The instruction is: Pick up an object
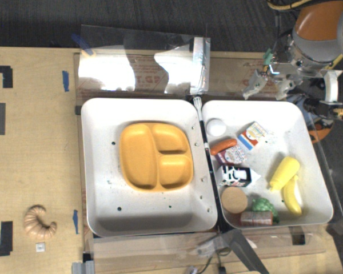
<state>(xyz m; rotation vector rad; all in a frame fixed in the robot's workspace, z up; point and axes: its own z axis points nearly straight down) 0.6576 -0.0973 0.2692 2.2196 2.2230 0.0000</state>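
The arm [320, 24] enters at the far right corner, its orange band uppermost and the grey wrist below it. The tool [268, 79] hangs from the wrist toward the left, over the far right part of the scene. Its metal fingers [256, 87] point down and left, held apart with nothing between them.

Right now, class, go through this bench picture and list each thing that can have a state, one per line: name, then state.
gripper: raised past the right bin's far rim, holding nothing visible
yellow divided plate: flat in the left bin, compartments bare
banana: lying in the right bin, untouched
yellow bottle: on its side, beside the banana
white round lid: flat in the right bin's far left corner
croissant: on the bench, outside both bins
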